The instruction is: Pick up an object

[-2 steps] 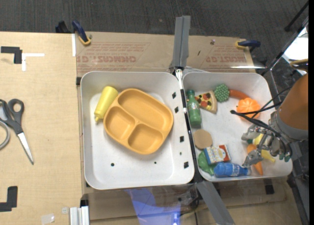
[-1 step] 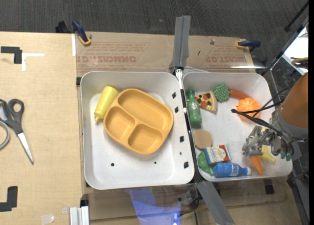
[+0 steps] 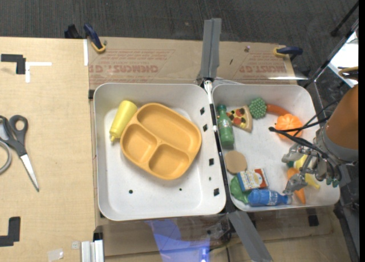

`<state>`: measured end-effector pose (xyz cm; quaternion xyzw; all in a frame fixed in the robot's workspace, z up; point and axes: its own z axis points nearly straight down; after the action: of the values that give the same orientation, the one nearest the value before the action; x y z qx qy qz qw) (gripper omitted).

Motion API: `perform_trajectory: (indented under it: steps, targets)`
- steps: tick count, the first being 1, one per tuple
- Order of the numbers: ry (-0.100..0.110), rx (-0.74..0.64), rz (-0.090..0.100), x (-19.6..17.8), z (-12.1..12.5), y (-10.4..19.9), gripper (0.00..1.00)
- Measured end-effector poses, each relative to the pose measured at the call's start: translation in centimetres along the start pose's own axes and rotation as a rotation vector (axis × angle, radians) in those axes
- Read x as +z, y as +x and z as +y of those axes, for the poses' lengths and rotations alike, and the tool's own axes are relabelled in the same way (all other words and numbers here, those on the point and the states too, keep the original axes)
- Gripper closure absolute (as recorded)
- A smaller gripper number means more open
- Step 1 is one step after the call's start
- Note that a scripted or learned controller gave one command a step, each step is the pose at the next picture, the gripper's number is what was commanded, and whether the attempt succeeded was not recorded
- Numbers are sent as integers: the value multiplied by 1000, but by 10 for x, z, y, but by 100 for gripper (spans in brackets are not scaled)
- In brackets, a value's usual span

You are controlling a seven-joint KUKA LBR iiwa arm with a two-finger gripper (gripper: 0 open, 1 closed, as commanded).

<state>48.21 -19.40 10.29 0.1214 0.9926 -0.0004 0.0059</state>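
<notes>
My gripper [image 3: 293, 170] hangs low over the right part of the right bin [image 3: 302, 96], reaching in from the right. It stands open, with one finger [image 3: 292, 156] above and the other below. Small orange and yellow pieces [image 3: 311, 180] lie under and beside it, and I see none of them gripped. A blue bottle [image 3: 267, 198] lies just below and to the left of the lower finger. A red and white box [image 3: 251, 180] sits to the gripper's left. An orange toy [image 3: 287, 123] lies above it.
The right bin also holds a green bottle [image 3: 225, 131], a pizza slice toy [image 3: 240, 117], a green knobbly ball [image 3: 258, 107], a tan disc [image 3: 235, 161] and a carrot [image 3: 275, 108]. The left bin [image 3: 114, 198] holds a yellow divided tray [image 3: 159, 140] and a yellow bottle [image 3: 122, 119]. Scissors [image 3: 19, 146] lie on the bench at left.
</notes>
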Motion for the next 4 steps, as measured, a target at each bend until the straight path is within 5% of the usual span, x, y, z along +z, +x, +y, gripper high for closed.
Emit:
perform_trajectory:
  steps: [1,2,3,4]
  targets:
    - [-1,32,-1,8,-5,-1,0]
    - [-1,28,0,0,-4,-2,100]
    - [1,150,10,11,42,14,100]
    - [-1,149,-19,5,43,6,0]
